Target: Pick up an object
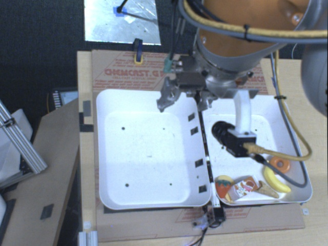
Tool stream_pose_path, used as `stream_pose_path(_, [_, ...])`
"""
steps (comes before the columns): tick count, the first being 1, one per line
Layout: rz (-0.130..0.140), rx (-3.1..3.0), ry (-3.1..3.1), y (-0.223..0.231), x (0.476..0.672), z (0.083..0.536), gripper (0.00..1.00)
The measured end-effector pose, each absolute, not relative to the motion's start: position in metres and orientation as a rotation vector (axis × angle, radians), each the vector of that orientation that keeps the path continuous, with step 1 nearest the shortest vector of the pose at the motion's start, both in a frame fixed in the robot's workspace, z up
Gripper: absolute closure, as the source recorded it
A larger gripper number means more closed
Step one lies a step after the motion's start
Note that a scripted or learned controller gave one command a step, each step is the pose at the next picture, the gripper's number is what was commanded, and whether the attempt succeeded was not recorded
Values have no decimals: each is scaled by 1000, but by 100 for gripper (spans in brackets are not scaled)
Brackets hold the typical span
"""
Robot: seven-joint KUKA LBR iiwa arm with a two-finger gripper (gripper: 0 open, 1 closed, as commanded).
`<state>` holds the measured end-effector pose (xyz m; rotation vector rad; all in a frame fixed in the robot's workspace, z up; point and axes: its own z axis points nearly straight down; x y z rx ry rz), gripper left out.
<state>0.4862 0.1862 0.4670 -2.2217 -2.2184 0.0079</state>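
My gripper (185, 101) hangs over the divider between the two bins, near their far edge. Its two grey fingers (165, 99) stand apart, open, with nothing between them. The loose objects lie in the right bin (287, 118), along its near edge: a yellow banana (277, 181), an orange round piece (280, 164), a red-orange tomato-like item (224, 186), a printed packet (244, 187) and a tan cone (267, 190). All of them are well below and to the right of the gripper.
The left bin (146, 152) shows a bare white floor. A black block (229, 137) on a white post (241, 111), with a yellow cable (287, 155), hangs over the right bin. The large arm body (246, 19) covers the far right. Cardboard (128, 72) lies beneath the bins.
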Motion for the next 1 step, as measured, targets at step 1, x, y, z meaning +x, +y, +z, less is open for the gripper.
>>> stream_pose_path(1, [-12,-2213,-2232,237,486,526,0])
